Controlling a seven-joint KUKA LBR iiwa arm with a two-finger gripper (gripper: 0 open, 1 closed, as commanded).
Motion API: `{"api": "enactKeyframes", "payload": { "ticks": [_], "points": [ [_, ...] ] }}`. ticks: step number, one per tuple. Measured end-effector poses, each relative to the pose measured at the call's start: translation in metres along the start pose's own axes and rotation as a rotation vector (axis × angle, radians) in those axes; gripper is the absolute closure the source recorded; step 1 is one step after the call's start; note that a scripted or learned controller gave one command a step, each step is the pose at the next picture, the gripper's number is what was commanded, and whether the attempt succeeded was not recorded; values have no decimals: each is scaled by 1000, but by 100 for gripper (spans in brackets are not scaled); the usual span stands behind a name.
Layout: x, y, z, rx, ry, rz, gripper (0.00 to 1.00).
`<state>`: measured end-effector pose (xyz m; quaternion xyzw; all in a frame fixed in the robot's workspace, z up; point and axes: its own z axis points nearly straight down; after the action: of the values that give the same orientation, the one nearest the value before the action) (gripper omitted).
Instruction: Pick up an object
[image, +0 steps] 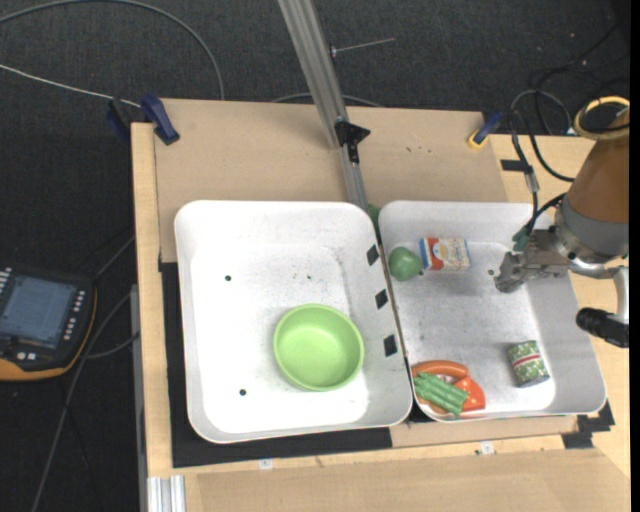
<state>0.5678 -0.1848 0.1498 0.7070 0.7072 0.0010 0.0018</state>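
So the pincer is hanging over the right bin, up toward that bin's far right part, and honestly I can't tell how it's set from this angle, it's just a dark metal lump against the white. Nothing visibly caught in it. Closest candidate looks like the little carton with the red and white print, lying near the bin's far edge just left of the pincer, with a green ball touching or nearly touching its left end, by the bin's far left corner. If I were running this I'd go for the carton: boxy, flat sides, should give two parallel faces to squeeze. I'd line up across its short width and come straight down, staying off the ball so it doesn't roll and nudge things. The ball is smooth and round, probably slippery to pinch. Down at the bin's near edge there's a small patterned can near the right corner, a cylinder on its side, could roll, and an orange dish with green veg at the near left corner, lumpy and awkward. The left bin holds a glossy green bowl, thin rim, plastic I'd guess.
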Motion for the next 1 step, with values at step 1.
{"api": "enactKeyframes", "payload": {
  "ticks": [1],
  "points": [
    [-7, 0, -45, 0, 0, 0, 100]
  ]
}}
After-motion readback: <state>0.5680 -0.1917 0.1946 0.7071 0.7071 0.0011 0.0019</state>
